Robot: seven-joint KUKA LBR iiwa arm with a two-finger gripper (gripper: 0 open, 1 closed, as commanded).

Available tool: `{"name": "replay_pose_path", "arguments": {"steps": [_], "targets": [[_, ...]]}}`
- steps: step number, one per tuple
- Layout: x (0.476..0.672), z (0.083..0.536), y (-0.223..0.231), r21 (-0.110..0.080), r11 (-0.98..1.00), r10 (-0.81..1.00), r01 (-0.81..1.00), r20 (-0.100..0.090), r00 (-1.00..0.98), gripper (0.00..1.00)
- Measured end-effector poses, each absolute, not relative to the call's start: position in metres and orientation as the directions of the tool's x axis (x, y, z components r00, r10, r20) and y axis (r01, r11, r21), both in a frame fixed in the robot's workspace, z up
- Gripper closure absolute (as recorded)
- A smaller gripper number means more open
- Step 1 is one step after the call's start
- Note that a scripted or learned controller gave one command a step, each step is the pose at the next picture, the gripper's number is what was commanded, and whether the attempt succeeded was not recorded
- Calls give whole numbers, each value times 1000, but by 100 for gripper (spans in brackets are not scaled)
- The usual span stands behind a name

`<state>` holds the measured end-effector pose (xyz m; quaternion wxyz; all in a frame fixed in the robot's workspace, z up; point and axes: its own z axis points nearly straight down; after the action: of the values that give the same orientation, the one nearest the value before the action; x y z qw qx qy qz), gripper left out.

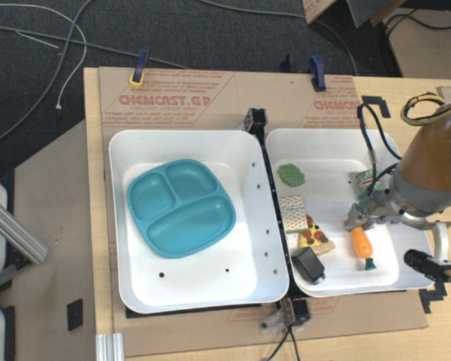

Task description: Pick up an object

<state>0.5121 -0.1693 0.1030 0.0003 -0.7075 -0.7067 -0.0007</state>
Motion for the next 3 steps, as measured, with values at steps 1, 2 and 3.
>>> {"name": "replay_pose_path", "arguments": {"steps": [1, 2, 3], "targets": [[514, 167, -171, 7, 1, 1000, 1000, -2, -1, 100], [516, 222, -171, 7, 1, 1000, 1000, -2, -1, 100], [543, 232, -119, 4, 7, 1000, 1000, 2, -7, 100]]}}
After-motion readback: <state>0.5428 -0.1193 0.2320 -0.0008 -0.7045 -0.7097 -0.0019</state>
